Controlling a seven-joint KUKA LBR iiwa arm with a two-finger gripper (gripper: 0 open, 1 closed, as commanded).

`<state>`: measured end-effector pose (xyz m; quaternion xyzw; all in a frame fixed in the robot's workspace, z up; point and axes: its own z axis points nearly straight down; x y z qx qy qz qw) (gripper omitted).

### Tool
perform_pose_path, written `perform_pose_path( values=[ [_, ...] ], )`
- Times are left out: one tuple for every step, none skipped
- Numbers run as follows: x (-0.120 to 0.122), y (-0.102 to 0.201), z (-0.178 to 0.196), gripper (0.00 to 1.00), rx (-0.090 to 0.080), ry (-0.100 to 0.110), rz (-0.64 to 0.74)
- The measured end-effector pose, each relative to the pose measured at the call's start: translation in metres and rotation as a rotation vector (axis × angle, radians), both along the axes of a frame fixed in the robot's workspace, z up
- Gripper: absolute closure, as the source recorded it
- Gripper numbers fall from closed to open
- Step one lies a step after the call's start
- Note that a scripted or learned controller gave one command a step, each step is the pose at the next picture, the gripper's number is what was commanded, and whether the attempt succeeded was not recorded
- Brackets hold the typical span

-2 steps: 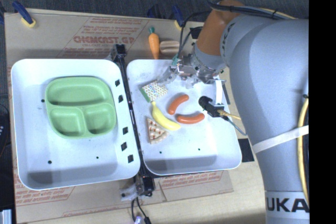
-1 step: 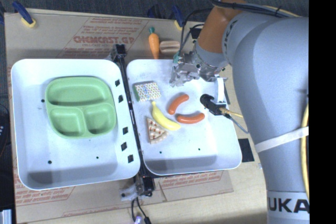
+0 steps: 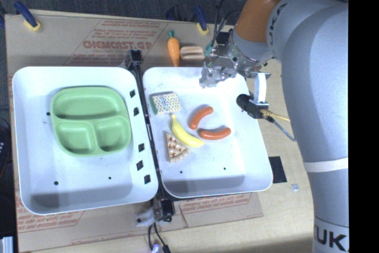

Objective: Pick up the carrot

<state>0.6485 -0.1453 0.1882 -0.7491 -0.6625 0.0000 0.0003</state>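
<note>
The carrot [image 3: 173, 50], orange with a green top, lies on the cardboard just behind the right bin's [image 3: 249, 145] back rim, outside both bins. My gripper [image 3: 208, 77] hangs over the back of the right bin, to the right of the carrot and a little nearer the camera, apart from it. Nothing shows between its fingers. The wrist and cabling above hide part of the gripper.
A hot dog bun [image 3: 191, 54] lies beside the carrot on the cardboard. In the right bin are two sausages [image 3: 200, 116] [image 3: 214, 133], a banana [image 3: 185, 134], a pizza slice [image 3: 175, 149] and a patterned packet [image 3: 166, 102]. A green divided tray [image 3: 92, 120] sits in the left bin.
</note>
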Motion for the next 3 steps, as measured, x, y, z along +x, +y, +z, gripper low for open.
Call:
perform_pose_path(
  values=[
    [-0.091, 0.035, 0.038, 1.0, 0.0, 0.006, -0.241],
    [-0.112, -0.054, 0.021, 1.0, 0.0, 0.005, -0.222],
    [-0.141, -0.059, 0.065, 1.0, 0.0, 0.004, -0.626]
  ],
)
